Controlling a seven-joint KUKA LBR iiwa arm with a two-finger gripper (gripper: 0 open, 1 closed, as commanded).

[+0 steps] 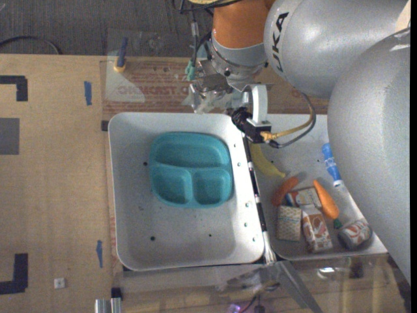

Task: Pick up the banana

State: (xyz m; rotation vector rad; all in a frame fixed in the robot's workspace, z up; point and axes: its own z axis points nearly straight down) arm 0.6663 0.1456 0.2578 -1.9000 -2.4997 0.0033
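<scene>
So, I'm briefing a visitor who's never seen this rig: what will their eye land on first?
The big grey arm with its orange band looms at the upper right. Next comes the teal divided plate in the left bin. In the right bin, the yellow banana lies by the dividing wall.

A teal plate [191,169] is seen in the white bin [130,227] just below the gripper [207,102]. Lower right of the gripper, a yellow banana [266,165] is shown, and farther off an orange carrot [326,201], a blue object [331,163] and cartons [316,230] printed red and white. The arm [313,38] is banded orange over grey.
</scene>
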